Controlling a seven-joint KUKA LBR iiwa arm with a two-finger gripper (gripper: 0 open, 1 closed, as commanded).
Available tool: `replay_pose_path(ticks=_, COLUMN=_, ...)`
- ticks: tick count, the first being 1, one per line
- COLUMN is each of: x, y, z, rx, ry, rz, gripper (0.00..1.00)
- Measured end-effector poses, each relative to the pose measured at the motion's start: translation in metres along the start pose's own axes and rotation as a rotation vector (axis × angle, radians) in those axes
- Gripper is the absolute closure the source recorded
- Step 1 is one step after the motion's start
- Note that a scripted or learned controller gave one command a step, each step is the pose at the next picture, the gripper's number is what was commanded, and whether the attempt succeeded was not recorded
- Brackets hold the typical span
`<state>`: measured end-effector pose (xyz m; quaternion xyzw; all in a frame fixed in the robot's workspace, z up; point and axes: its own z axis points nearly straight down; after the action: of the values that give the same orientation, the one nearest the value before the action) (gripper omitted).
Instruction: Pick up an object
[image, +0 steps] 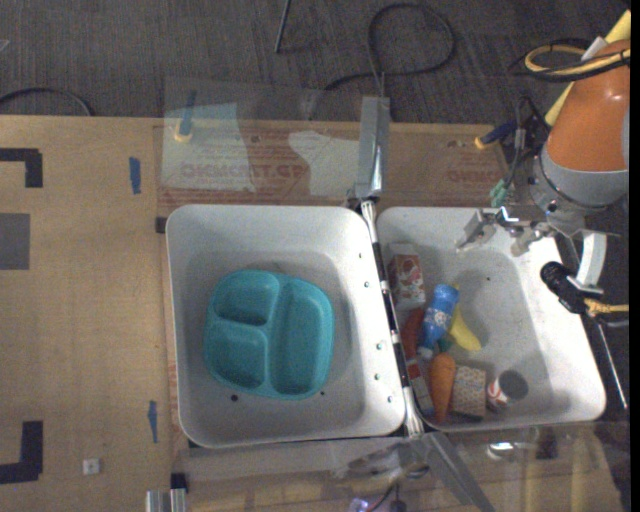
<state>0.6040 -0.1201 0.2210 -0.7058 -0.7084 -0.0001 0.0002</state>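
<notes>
Gripper (497, 228) sits over the upper part of the right bin (560, 400), 2 fingers spread apart, nothing between them, not touching any item. Pickable stuff is piled along that bin's left wall: red-white packet (406, 279), blue bottle (439, 310), yellow piece (463, 334), carrot (441, 380), small box (469, 391). Left bin (190, 400) holds a teal divided plate (268, 332).

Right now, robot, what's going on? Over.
Gripper above right bin's far edge, holding nothing. Toys piled by the bin's left wall: carrot, blue bottle, banana. Teal plate in left bin.
</notes>
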Motion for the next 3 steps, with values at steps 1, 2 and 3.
replay_pose_path(ticks=1, x=0.008, y=-0.015, z=0.108, rx=-0.008, ry=-0.003, rz=-0.211, gripper=0.00)
replay_pose_path(ticks=2, x=-0.023, y=-0.043, z=0.133, rx=-0.008, ry=-0.004, rz=-0.198, gripper=0.00)
replay_pose_path(ticks=3, x=-0.064, y=-0.096, z=0.133, rx=-0.007, ry=-0.004, rz=-0.268, gripper=0.00)
